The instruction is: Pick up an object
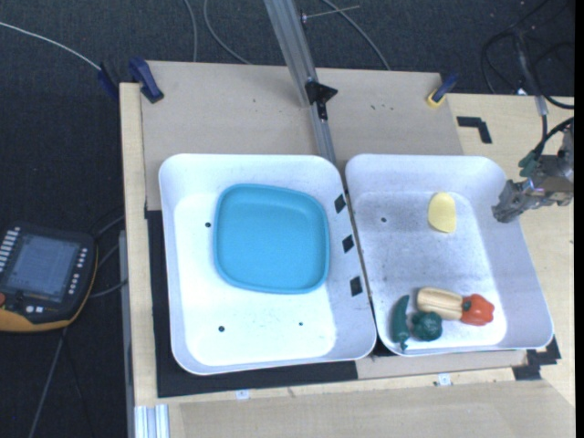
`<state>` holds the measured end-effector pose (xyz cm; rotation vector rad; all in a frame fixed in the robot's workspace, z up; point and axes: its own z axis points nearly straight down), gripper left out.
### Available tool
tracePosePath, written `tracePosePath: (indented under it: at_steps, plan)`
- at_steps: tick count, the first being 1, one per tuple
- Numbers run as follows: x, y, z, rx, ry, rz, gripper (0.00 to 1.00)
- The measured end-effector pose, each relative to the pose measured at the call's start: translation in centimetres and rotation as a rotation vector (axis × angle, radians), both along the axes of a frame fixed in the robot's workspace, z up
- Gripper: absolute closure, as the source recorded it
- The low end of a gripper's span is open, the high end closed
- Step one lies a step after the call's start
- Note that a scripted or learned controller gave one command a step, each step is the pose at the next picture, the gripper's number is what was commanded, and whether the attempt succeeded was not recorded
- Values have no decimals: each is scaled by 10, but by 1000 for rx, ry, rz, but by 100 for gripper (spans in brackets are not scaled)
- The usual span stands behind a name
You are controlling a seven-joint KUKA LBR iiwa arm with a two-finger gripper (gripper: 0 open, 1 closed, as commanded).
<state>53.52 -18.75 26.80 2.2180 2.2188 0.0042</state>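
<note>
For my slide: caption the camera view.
Gripper at right bin's edge; yellow piece nearby, blue plate in left bin.

Both white bins look like smooth moulded plastic; the left bin (pixel 182 199) has a clean, faintly glossy surface, while the floor of the right bin (pixel 415 263) is scuffed and speckled grey. Inside the left bin lies a blue plate (pixel 271 237) of smooth, satiny plastic. The bench top (pixel 228 108) under the bins appears pale, matt unfinished wood. Behind the bins a rail (pixel 287 26) shows a dull brushed-metal finish. The floor (pixel 55 108) left of the bench resembles dark, rough carpet.
</note>
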Motion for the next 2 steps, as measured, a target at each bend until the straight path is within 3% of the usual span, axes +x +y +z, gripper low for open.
tracePosePath:
  at_steps: [2]
  plan:
    - [4,105,-24,2,5,4,100]
